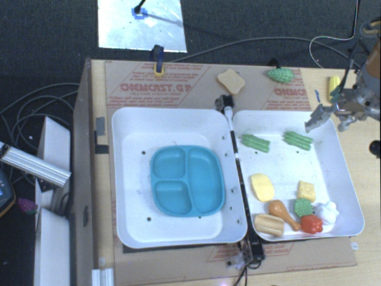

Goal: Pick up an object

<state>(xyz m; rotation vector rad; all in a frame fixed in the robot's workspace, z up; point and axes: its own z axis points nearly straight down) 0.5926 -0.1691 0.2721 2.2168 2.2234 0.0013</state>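
Observation:
The right bin (348, 177) holds several toy foods: two green bean pieces (256, 142) (297, 139), a pale yellow piece (262, 187), a drumstick (283, 212), a bread roll (269, 224), a yellow cube (306, 190), a green floret (303, 207), a red tomato (311, 223) and a white piece (327, 210). My gripper (330, 120) hovers over that bin's far right corner, just right of the nearer bean piece. It is open with nothing between its fingers.
The left bin (134, 130) carries a blue divided plate (187, 179). On the cardboard behind the bins lie a bread slice (231, 81), a green toy (281, 74) and a yellow item (334, 87). A clamp (158, 59) sits at the far edge.

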